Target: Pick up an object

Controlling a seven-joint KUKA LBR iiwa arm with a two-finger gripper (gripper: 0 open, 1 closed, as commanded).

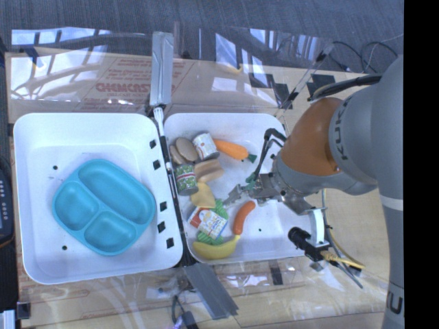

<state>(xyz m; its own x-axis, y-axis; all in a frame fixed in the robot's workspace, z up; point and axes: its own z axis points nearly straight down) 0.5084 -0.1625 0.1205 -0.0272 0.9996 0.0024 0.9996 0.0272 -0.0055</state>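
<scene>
The right bin (271, 245) holds several toy foods. An orange carrot (232, 149) lies near the back, beside a small tin can (204, 144) and brown round pieces (183, 150). A red sausage (242, 217) lies in the middle, and a yellow banana (216, 247) rests by the front wall. A juice carton (211, 223) and a yellow wedge (204, 196) sit between them. My gripper (234, 195) hangs low over the bin's middle. It is just above the sausage and to the right of the yellow wedge. Nothing visible is lifted by it.
The left bin (41, 142) holds a blue divided plate (103, 205). A green-labelled can (185, 179) and a tan bun (208, 170) crowd the right bin's left side. The arm's orange band (312, 142) overhangs that bin's right edge. Cables (339, 256) lie at the front right.
</scene>
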